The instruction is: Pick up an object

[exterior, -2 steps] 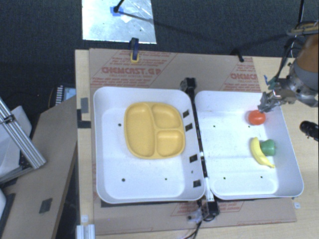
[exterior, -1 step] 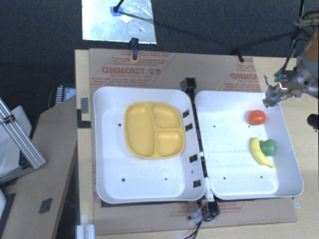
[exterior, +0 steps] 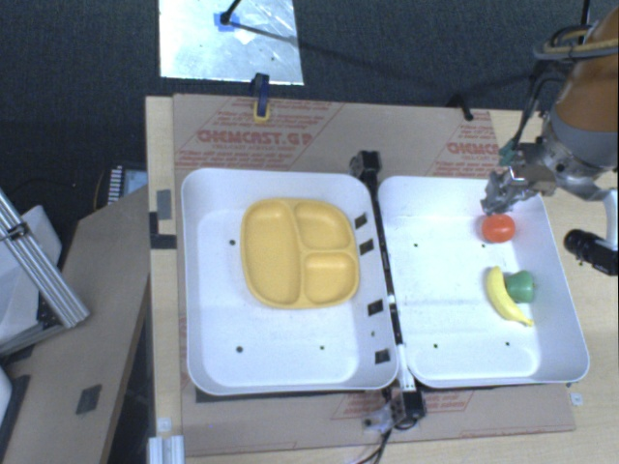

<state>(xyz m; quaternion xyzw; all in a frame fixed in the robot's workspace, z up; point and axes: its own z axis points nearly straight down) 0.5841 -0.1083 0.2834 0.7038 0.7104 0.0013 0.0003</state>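
A red-orange tomato [exterior: 498, 228] lies near the far right corner of the right bin [exterior: 455, 356]. A yellow banana [exterior: 505, 300] lies further forward by the right wall, with a small green object [exterior: 521, 285] touching its right side. My gripper [exterior: 500, 197] hangs just above and behind the tomato, at the bin's far right. Nothing shows between its fingers, and I cannot make out their spacing.
The left bin [exterior: 208, 346] holds a yellow divided plate [exterior: 298, 252] with three compartments. A black hinge strip [exterior: 382, 269] runs between the two bins. Brown cardboard [exterior: 290, 129] lies under both, and a shiny sheet [exterior: 232, 27] sits beyond it.
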